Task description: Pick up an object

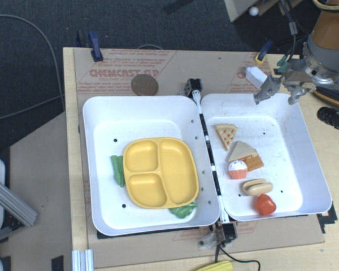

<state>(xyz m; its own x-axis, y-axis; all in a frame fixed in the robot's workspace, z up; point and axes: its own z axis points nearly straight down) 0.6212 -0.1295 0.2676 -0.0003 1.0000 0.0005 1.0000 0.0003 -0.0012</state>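
My gripper (279, 93) hangs open over the far rim of the right bin (305, 151), nothing between its two fingers. Below it in that bin lie a pizza slice (226, 135), a tan sandwich wedge (244, 153), a small cupcake with white icing (237, 169), a hot dog bun (256, 187) and a red tomato (265, 205). All of them sit toward the bin's left and near side, well apart from the gripper.
The left bin (101, 151) holds a yellow three-compartment plate (159, 171) lying on green leaf pieces (118, 169). Black clips (193, 87) join the bins along the middle seam. A brown disc (144, 85) lies on the cardboard behind the left bin.
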